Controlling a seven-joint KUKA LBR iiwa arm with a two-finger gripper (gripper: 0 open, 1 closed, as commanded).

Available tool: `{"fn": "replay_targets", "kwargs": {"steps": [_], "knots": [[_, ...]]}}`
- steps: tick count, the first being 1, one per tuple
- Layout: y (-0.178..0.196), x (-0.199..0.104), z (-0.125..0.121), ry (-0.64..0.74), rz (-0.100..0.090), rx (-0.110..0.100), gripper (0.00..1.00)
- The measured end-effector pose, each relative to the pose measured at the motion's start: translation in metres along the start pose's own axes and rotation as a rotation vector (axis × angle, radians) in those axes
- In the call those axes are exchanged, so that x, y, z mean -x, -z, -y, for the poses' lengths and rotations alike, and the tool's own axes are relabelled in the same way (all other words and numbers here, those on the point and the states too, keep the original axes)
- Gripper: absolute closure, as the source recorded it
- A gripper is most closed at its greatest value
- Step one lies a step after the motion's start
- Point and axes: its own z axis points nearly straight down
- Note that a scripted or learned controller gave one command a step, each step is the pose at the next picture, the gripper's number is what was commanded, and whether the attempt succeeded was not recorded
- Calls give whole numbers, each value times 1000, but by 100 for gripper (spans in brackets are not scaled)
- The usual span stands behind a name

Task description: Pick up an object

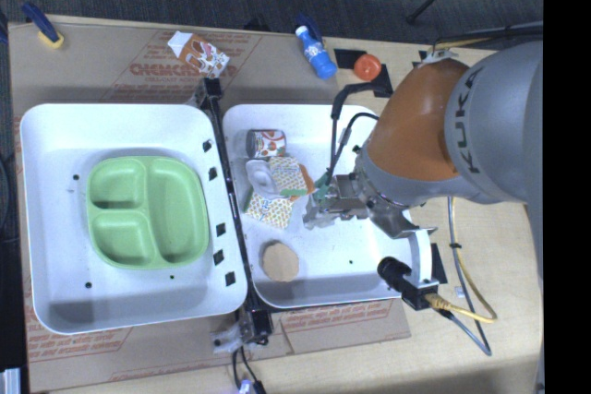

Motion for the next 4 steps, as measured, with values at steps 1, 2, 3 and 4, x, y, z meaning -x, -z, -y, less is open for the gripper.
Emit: {"fn": "replay_targets", "kwargs": {"steps": [1,2,3,4], "knots": [[-19,33,-42,-2,0,-2,100],[-8,37,-13,-1,0,-3,100],[-17,58,-26,-1,0,-1,100],[-17,68,-43,1,0,-1,100]]}}
